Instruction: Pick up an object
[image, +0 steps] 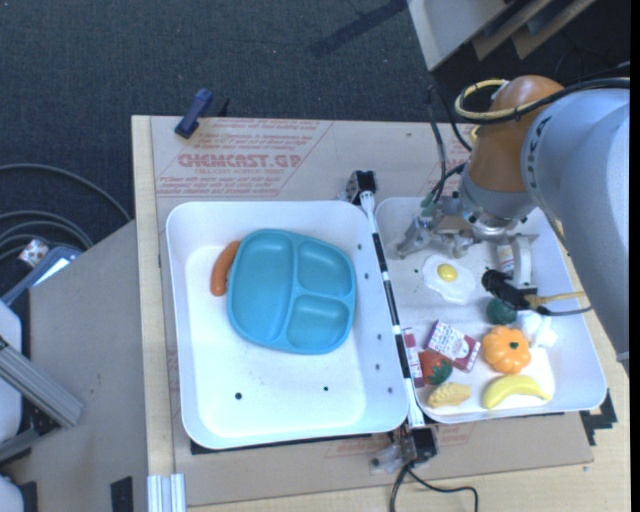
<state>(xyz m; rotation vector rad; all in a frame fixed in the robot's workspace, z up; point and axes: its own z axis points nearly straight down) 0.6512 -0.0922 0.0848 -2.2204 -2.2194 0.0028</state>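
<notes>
Dark carpet surrounds our table (250, 150), which carries two white bins side by side. Our left bin (200, 400) holds a blue tray (292, 290), its long axis running roughly left to right, with an orange sausage (221, 268) tucked against its left edge, lying near upright. Our right bin (580, 385) is crowded: a fried egg (449, 277), a red packet (450, 345), a pumpkin (506, 348), a banana (514, 391) lying left to right, and corn (449, 394). Our gripper (440, 232) sits low at the bin's far end, just above the egg; we cannot tell how it is set.
</notes>
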